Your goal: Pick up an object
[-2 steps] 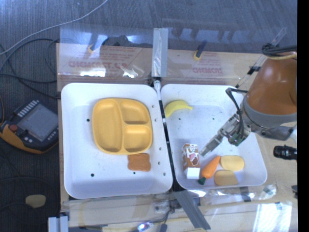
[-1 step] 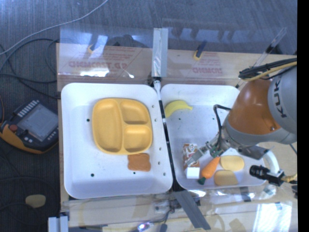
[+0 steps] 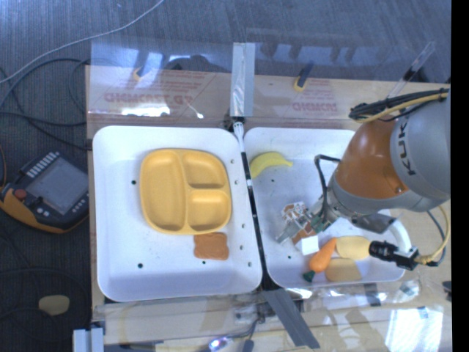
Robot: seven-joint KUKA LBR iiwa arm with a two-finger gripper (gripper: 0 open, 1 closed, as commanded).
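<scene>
The jaws [image 3: 300, 226] are down inside the right bin [image 3: 275, 196], near its middle, at the end of the grey arm [image 3: 410, 160] that comes in from the worktop's right edge with its orange band [image 3: 370, 167] just above the wrist. The metal tip is small and cluttered from this angle, so I cannot tell how the jaws stand or whether anything sits between them.

Just beside the tip, toward the bin's front edge, lies a small white block [image 3: 309, 245]. Next to that is an orange carrot [image 3: 321, 256] with a green end, pointing toward the front edge. Touching the carrot on its right are a pale yellow, potato-like piece [image 3: 352, 247] and, in front of it, a tan rounded piece [image 3: 342, 270]. A yellow banana [image 3: 268, 162] lies apart from these near the bin's back-left corner, close to the wall shared with the other bin.

The left bin [image 3: 117, 218] holds a yellow divided tray [image 3: 185, 191] with three compartments, lying flat around its middle. A brown toast-like slice [image 3: 211, 246] lies flat at the tray's front edge, touching or just overlapping it.

Off the worktop's left edge, on the floor, sits a handheld control pendant [image 3: 45, 192] with a dark screen and an orange rim.
</scene>
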